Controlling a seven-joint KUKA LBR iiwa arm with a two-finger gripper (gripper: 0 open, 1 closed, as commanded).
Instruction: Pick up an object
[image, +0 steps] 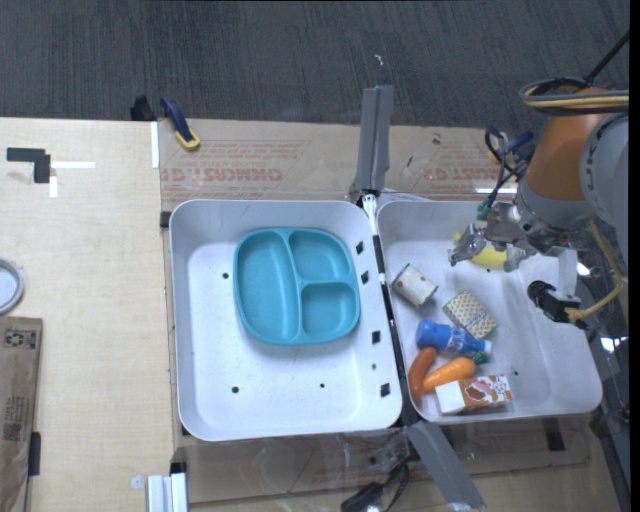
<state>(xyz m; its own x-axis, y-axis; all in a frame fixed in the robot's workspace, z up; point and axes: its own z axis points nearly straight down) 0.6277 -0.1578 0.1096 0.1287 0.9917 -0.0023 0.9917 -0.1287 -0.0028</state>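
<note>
The end effector hung low over the far part of the right bin, and a yellow object lay right beneath it, partly covered by the metal. Whether the piece sat between the fingers or just under them could not be told, nor how wide they stood.

Judged by its look, the yellow object was small, smooth and probably a light plastic toy: rigid enough to take a firm pinch, but slick and rounded, so a grip across its narrow middle would likely serve better than one at a tip.

Nearer the camera than the end effector, and toward the left bin, lay a small white cylinder. Nearer again sat a checked tan block, then a blue bottle-like toy, an orange carrot-shaped toy and a small printed carton, these last clustered close together. The cluster looked awkward to enter; the carton's flat sides seemed the easiest hold there.

Well to the end effector's far side, across the divider, a teal sectioned plate lay in the left bin, wide and shallow, offering only its rim.
</note>
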